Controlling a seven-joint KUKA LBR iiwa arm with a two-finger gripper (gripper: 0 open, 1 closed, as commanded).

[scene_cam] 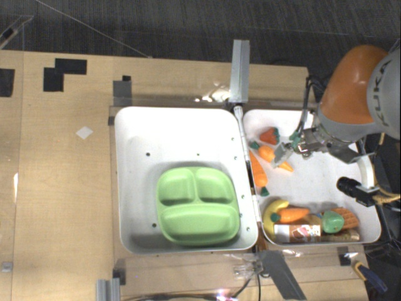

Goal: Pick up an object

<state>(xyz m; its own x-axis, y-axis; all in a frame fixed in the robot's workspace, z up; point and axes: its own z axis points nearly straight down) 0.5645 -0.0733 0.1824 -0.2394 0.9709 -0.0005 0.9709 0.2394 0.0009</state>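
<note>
Where fingers point(287, 148) reach, orange carrot point(268, 153) beside.

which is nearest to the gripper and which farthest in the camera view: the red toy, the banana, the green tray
Measured from the gripper in the right bin:
1. Red toy, just to its upper left in the same bin.
2. Banana, lower down in the right bin, at the left end of the pile along the near wall.
3. Green tray, across the divider in the left bin.
</note>
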